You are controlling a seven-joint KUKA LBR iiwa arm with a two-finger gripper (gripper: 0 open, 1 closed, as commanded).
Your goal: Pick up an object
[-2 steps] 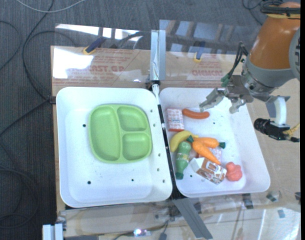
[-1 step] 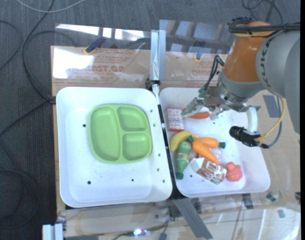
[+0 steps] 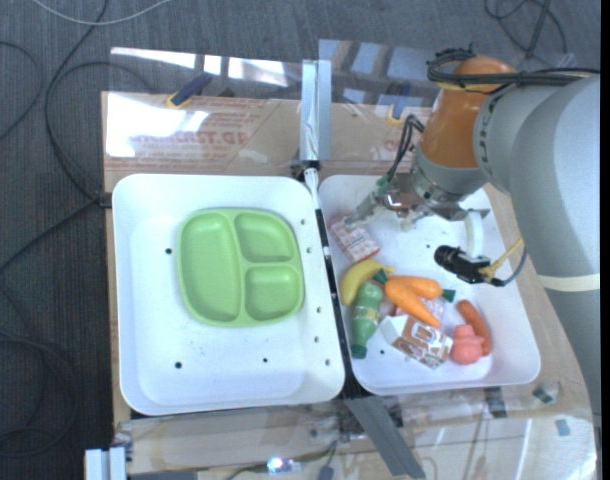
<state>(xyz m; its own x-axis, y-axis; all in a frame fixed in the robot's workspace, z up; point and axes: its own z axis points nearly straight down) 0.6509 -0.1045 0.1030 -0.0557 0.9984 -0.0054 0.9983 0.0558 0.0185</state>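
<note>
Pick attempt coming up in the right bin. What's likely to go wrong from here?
1. The toys are crowded together: banana, carrot and green bottle touch or overlap, so the pick may catch two things or knock one aside.
2. The end effector hangs over the right bin by the small packet, which lies flat and could slip out.

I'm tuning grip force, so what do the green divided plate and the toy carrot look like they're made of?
The green divided plate looks like molded plastic: one even color, rounded compartment walls, a soft matte sheen. The toy carrot also seems plastic, smooth and uniformly orange, though rubber or vinyl can't be ruled out from this view.
</note>
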